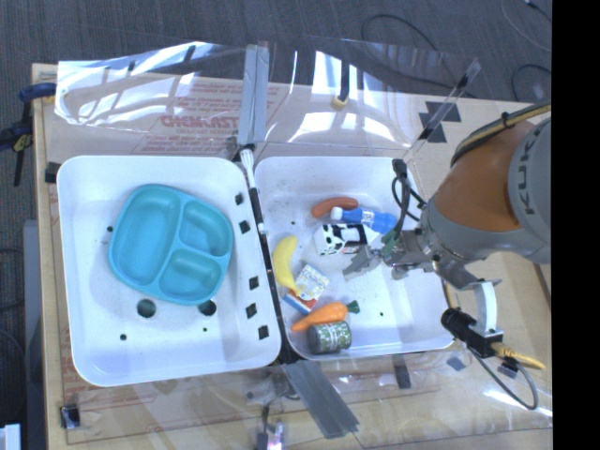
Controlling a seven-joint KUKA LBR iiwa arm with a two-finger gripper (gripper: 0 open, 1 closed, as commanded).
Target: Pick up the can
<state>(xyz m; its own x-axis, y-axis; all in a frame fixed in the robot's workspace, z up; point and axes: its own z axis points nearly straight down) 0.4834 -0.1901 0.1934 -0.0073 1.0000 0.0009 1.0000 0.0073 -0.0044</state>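
Can (329, 337) hugs bin (412, 172) front wall — carrot (321, 314) touching.

The can (329, 337) sits against the bin's near wall (375, 352), carrot (322, 315) touching above; its right side lies open.

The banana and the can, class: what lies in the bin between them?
In the camera view, between the banana and the can lie a small silver packet and the carrot.
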